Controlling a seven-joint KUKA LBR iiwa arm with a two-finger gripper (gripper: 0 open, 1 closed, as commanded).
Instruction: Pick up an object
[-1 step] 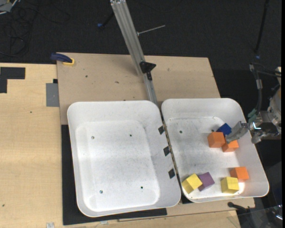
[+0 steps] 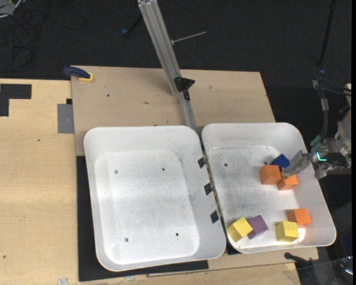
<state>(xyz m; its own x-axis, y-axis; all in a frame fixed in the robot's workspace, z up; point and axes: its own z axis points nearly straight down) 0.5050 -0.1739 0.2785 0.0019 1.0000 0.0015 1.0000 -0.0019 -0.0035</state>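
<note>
At the right bin's (image 2: pixel 311 159) far edge, your gripper (image 2: pixel 294 167), grip state unclear to me, crowds three touching blocks—orange cube (image 2: pixel 270 174), blue block (image 2: pixel 280 161), smaller orange block (image 2: pixel 289 182)—so you risk a nudge, not a grasp.

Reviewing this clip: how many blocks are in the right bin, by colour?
Orange blocks: 3
Yellow blocks: 2
Blue block: 1
Purple block: 1
Total: 7, all in the right bin

No legible text, label, brand, number or sign anywhere on bench, bins or blocks.
</note>
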